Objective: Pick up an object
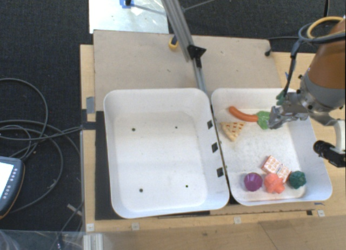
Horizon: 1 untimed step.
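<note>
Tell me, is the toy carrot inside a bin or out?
Inside: the carrot lies flat on the right bin floor, by the gripper.

**Arm reaching in from the right, wrist bent down**

The arm (327, 65) comes into the camera view from the right edge, in the upper half. Its orange band is wide and sits above a grey wrist section. A yellow cable loops over the top of the band. The wrist points down and to the left, and the gripper (280, 118) hangs at its lower left end, low and dark grey. The fingers are too small and too dark to read their state. A black part of the robot shows lower at the right edge.
</note>
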Each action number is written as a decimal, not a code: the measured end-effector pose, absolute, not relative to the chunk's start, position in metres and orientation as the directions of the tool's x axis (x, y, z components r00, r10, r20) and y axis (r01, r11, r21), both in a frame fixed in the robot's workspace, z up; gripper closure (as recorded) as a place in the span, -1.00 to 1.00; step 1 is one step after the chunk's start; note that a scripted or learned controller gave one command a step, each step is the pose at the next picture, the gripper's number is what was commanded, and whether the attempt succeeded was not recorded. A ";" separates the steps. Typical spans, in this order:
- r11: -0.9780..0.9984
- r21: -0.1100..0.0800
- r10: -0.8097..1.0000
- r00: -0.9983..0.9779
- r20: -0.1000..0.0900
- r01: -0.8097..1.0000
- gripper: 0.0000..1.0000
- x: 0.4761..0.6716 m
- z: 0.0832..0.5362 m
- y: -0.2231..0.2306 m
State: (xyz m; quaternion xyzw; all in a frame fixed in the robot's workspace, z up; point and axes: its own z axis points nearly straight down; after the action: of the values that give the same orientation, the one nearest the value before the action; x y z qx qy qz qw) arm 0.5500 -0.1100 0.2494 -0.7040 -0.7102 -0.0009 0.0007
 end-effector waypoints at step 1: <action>0.009 0.000 1.000 -0.009 0.002 1.000 1.00 0.541 0.239 -0.065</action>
State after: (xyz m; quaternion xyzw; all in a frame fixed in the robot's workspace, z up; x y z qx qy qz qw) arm 0.5412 -0.0651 0.2389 -0.7038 -0.7104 -0.0008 0.0005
